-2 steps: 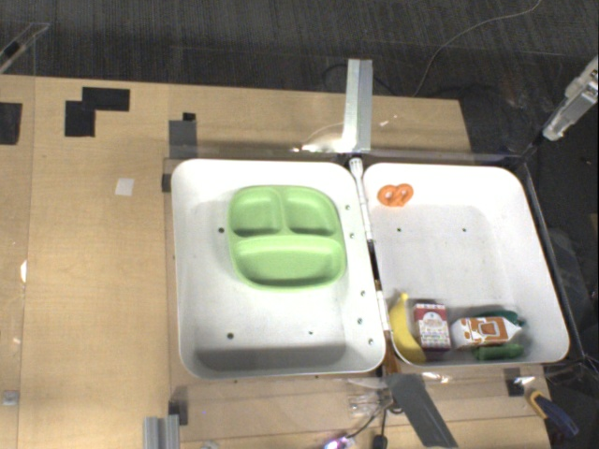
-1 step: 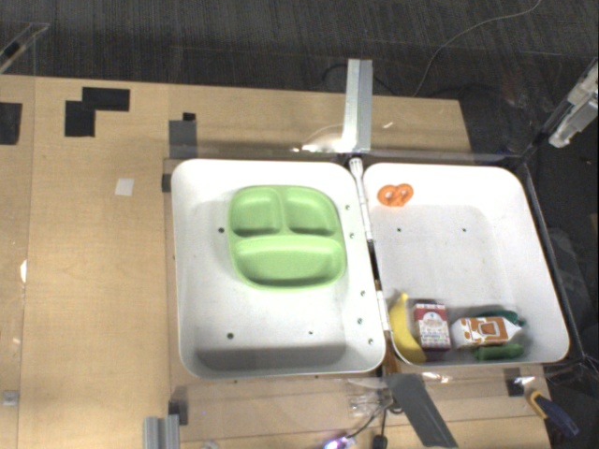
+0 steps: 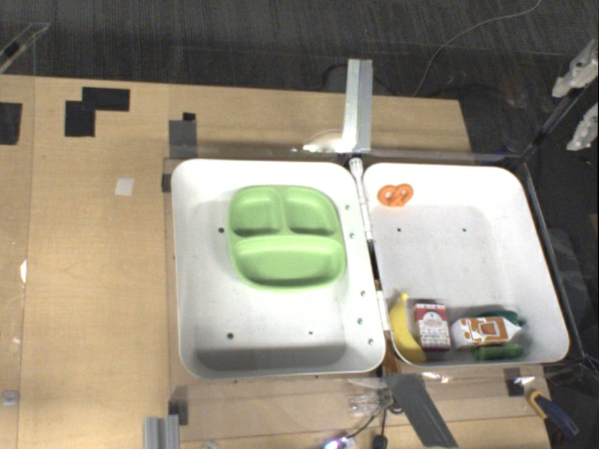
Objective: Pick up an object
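Note:
A green divided plate (image 3: 284,235) lies in the left white bin (image 3: 201,279), toward its upper middle. In the right white bin (image 3: 468,241) an orange pretzel (image 3: 395,195) rests near the far left corner. Along that bin's near edge sit a yellow banana (image 3: 402,327), a small red and white carton (image 3: 430,325), a brown and white carton (image 3: 482,329) and a dark green item (image 3: 496,350) just in front of it, all packed close together.
A metal post (image 3: 358,106) rises behind the seam between the bins. The wooden bench (image 3: 84,279) stretches to the left with black markers (image 3: 94,108). Cables run over the dark floor at the back right.

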Robot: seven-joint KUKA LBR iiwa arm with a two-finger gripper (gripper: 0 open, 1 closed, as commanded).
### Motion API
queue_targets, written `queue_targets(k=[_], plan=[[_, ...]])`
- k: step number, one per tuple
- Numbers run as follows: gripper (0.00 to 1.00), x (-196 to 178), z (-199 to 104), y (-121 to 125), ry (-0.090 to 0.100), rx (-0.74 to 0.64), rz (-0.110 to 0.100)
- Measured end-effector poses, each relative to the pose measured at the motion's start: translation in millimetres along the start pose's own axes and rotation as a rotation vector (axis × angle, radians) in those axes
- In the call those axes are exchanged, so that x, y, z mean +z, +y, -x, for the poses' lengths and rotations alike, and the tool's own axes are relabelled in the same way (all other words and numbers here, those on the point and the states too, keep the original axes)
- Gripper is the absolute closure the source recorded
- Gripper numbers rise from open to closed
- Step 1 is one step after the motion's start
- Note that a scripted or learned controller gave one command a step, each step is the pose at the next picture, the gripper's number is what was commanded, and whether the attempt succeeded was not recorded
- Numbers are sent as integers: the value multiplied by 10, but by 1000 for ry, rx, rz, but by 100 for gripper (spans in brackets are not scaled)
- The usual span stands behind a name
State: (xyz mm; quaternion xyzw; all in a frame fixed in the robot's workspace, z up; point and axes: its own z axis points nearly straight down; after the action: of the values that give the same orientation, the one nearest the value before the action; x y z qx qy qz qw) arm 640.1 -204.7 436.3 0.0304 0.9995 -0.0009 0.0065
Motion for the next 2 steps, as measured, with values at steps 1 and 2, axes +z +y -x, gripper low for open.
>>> queue_targets(k=[1,2], plan=[[0,113,2,4,0,-336,1],[0,100,298,28,-1,-821,3]])
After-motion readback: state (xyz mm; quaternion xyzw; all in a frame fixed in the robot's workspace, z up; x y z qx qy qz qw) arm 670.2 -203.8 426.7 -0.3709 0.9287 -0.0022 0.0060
